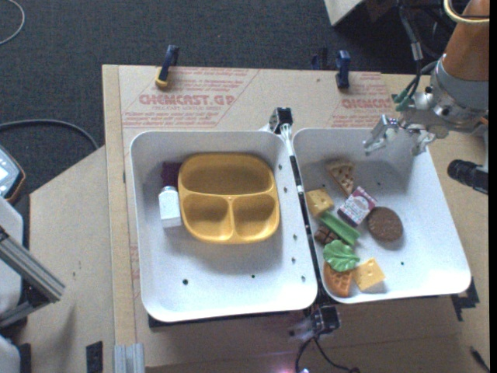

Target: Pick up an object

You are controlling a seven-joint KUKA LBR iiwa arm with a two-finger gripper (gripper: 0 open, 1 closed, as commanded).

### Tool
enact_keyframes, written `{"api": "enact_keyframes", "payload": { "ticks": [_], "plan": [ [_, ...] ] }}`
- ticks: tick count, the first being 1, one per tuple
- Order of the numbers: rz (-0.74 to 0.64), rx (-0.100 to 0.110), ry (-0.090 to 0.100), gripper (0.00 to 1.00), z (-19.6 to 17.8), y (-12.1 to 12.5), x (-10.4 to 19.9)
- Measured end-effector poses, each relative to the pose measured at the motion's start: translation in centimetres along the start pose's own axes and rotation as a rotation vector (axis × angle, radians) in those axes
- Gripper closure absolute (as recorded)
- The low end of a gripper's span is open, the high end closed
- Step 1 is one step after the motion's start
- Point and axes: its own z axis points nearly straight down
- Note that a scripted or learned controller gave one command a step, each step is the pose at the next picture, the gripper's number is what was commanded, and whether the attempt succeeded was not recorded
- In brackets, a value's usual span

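Above the far edge of the right bin (pixel 435 179) we see the gripper (pixel 397 136), its two pale fingers spread apart with nothing between them. No single thing is marked for picking. Nearest it, toward the bin's far side, lies a cracker wedge (pixel 340 174), its narrow end pointing to the near edge. Toward the middle sit a yellow cheese cube (pixel 318 202), a small red-and-white packet (pixel 357 206) tilted on a diagonal, and a brown round cookie (pixel 384 224). A green pod (pixel 339 229) runs diagonally beside the left wall; by the near edge a green leaf (pixel 340 255) overlaps a waffle piece (pixel 338 279), with a second cheese wedge (pixel 370 273) just beside. The left bin (pixel 147 208) carries a yellow divided plate (pixel 228 197), a white bottle (pixel 169 207) touching its left rim. Both bins rest on a brown board (pixel 124 99) over dark carpet (pixel 78 22).
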Motion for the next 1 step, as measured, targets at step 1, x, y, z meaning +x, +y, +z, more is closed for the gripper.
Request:
{"api": "enact_keyframes", "payload": {
  "ticks": [1],
  "plan": [
    [-0.002, -0.014, -0.002, 0.00, -0.76, 0.19, 0.02]
  ]
}}
